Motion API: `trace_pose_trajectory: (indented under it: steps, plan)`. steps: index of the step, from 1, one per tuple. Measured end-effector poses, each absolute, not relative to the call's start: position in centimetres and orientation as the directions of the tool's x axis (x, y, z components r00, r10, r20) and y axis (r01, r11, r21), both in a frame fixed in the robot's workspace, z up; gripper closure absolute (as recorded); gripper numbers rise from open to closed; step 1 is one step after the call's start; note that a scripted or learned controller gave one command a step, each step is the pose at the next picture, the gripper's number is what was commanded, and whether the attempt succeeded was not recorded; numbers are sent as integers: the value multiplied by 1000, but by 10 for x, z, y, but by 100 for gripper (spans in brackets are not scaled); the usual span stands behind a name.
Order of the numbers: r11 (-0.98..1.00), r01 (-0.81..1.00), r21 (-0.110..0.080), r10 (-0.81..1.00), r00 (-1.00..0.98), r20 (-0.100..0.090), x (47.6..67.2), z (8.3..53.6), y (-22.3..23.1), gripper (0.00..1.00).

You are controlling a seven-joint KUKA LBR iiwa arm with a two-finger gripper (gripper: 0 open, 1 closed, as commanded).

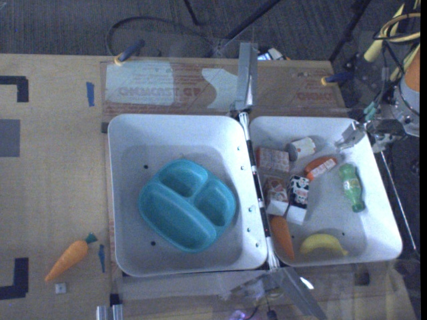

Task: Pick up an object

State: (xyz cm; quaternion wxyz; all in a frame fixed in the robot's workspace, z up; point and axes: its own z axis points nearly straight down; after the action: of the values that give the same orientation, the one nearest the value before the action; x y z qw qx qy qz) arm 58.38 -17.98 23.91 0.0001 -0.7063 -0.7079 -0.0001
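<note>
a toy carrot point(67, 259) lies on the counter point(47, 179) beside the left bin point(127, 132), which holds a blue divided plate point(187, 205). in the right bin point(383, 235), small items cluster near the divider: a pink box point(273, 159), a cow-print carton point(299, 191), an orange carrot point(282, 237), a yellow banana point(322, 245) and a green bottle point(351, 187) (lying apart, nearer the right wall). the gripper point(357, 133) hangs at the bin's upper right corner; its opening cannot be told, and nothing shows in its grasp.
</note>
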Motion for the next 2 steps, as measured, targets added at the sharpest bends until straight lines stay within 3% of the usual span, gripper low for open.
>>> trace_pose_trajectory:
  steps: [1, 2]
  plan:
    - [119, 993, -1, 993, -119, 1, 537, 117, -212, 0]
    - [205, 979, 5, 979, -205, -2, 522, 87, -159, 0]
